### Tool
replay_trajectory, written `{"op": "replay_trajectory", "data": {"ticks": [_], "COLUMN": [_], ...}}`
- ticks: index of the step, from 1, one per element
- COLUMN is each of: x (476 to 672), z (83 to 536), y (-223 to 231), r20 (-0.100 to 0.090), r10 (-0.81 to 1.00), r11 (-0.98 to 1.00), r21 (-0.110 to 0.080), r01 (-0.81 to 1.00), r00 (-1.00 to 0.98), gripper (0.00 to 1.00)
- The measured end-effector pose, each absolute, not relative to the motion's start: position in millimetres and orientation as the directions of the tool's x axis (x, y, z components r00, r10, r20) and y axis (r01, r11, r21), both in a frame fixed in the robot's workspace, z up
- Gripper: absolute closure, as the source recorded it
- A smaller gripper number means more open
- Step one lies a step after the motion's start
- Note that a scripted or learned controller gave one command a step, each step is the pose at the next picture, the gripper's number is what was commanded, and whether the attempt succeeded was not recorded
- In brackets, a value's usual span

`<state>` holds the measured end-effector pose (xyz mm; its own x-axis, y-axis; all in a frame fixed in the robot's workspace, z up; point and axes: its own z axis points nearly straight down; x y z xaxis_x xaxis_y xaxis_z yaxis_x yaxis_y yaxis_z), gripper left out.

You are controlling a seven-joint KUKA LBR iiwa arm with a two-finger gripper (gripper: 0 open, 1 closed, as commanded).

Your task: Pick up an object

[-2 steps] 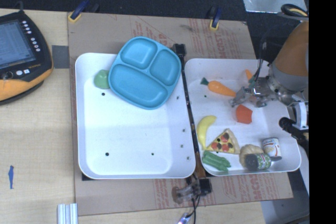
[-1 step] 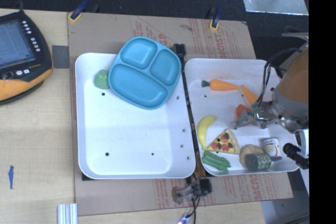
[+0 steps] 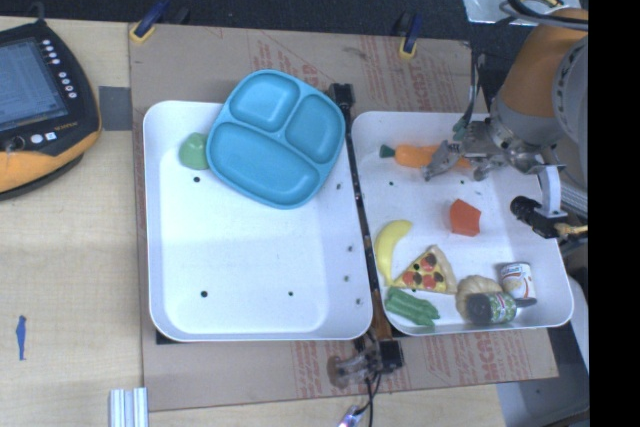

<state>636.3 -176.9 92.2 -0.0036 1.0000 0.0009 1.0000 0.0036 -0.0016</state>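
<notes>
Near the right bin's (image 3: 560, 315) far edge, the spread pincer (image 3: 462, 163) is positioned beside the carrot (image 3: 415, 155); closing is required.

Both bins are white: the left bin (image 3: 180, 255) has a few small dark dots on its floor, and the right bin (image 3: 545, 310) is plain. A sky-blue divided plate (image 3: 275, 137) lies over a pale green object (image 3: 194, 151). In the right bin are an orange carrot (image 3: 413, 155), a red-orange block (image 3: 464, 217), a yellow banana (image 3: 392, 243), a pizza slice (image 3: 427, 271) in yellow with red dots, a dark green vegetable (image 3: 412, 307) and a can (image 3: 516, 282) with a red and white label. The desk (image 3: 70, 265) is pale wood under brown cardboard (image 3: 200, 60) printed with faint red lettering. The arm (image 3: 545, 65) shows grey and orange, with a metallic grey pincer (image 3: 455, 160)
</notes>
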Motion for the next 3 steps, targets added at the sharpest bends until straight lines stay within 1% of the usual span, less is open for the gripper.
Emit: {"op": "replay_trajectory", "data": {"ticks": [1, 2, 3], "x": [603.9, 550.5, 550.7], "z": [91.6, 91.3, 101.7], "y": [-182.5, -191.8, -192.4], "r20": [0.000, 0.000, 0.000], "r10": [1.000, 1.000, 1.000], "r11": [0.004, 0.005, 0.008], "r21": [-0.004, -0.006, -0.007], "r01": [1.000, 1.000, 1.000], "r00": [-0.004, -0.005, -0.008], "gripper": [0.00, 0.00, 1.00]}}
